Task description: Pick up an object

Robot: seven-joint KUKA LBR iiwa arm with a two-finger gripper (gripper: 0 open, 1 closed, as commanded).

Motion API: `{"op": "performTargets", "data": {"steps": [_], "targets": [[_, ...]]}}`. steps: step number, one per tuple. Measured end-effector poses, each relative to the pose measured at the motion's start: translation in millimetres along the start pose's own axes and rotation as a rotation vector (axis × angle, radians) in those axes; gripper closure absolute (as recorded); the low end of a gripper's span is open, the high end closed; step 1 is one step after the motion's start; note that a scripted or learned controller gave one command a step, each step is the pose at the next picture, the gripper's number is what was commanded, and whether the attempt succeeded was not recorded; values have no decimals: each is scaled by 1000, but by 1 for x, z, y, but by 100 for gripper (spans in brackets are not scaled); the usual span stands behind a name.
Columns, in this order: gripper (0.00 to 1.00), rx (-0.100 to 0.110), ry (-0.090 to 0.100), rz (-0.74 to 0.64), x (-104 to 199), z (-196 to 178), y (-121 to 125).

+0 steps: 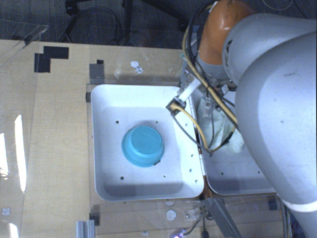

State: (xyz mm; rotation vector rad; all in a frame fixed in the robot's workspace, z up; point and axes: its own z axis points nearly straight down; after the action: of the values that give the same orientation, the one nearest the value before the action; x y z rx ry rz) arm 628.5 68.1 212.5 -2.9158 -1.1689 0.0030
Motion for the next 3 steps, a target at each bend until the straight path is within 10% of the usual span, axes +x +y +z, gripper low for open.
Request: {"op": "performTargets", "data": {"steps": [2,3], "targets": [[0,-5,2,-806,-5,27,65],[0,-7,5,-940,43,26,14]]}}
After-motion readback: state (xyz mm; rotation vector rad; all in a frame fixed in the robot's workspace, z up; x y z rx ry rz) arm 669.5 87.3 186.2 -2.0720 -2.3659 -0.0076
